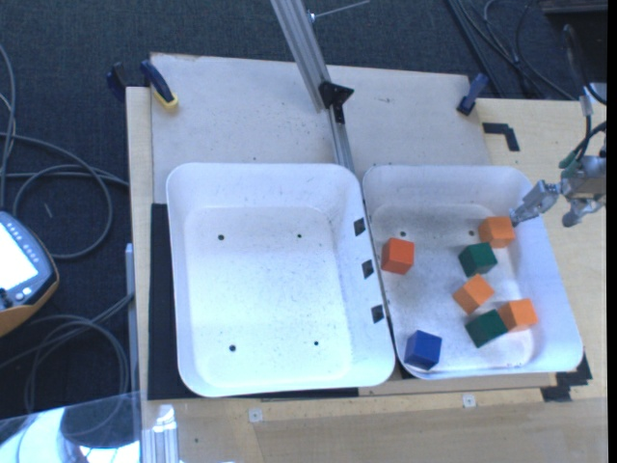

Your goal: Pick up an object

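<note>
The right bin [436, 174] holds several small cubes. A red-orange cube [397, 255] lies near its left wall and a blue cube [422, 348] sits at the front left. Toward the right are an orange cube [496, 231], a green cube [477, 258], a second orange cube [472, 293], a third orange cube [521, 313] and a second green cube [485, 327] touching it. My gripper [551, 207] hangs over the bin's right rim, just right of the top orange cube. It is open, with nothing between its fingers [529, 204].
The left bin [178, 183] stands beside the right one. A slanted metal pole [307, 46] rises from the back between the bins. Blue clamps [159, 83] grip the board's back corners. Cables lie on the dark floor to the left.
</note>
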Tool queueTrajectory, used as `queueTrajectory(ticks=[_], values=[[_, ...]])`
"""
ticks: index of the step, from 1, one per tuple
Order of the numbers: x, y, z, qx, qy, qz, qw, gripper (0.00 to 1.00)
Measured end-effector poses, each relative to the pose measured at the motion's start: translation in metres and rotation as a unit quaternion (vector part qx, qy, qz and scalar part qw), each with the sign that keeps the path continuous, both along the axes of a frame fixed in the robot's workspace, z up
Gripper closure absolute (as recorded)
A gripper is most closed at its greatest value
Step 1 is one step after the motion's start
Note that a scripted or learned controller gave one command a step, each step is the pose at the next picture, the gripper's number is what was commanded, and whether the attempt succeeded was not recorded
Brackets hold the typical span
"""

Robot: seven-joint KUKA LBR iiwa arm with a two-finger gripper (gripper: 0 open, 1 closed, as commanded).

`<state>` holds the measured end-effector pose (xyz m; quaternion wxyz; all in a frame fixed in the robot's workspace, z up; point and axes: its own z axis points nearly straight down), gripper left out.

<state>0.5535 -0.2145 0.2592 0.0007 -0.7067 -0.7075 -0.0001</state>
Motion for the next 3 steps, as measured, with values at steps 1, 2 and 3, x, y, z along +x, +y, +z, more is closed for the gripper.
queueTrajectory(ticks=[1,2,3], values=[[0.014,-0.002,-0.164,0.0013,0.004,-0.001,1.0,0.0],[-0.009,0.008,-0.159,0.0006,0.001,-0.001,1.0,0.0],[-0.018,0.002,-0.159,0.0001,0.001,-0.001,1.0,0.0]])
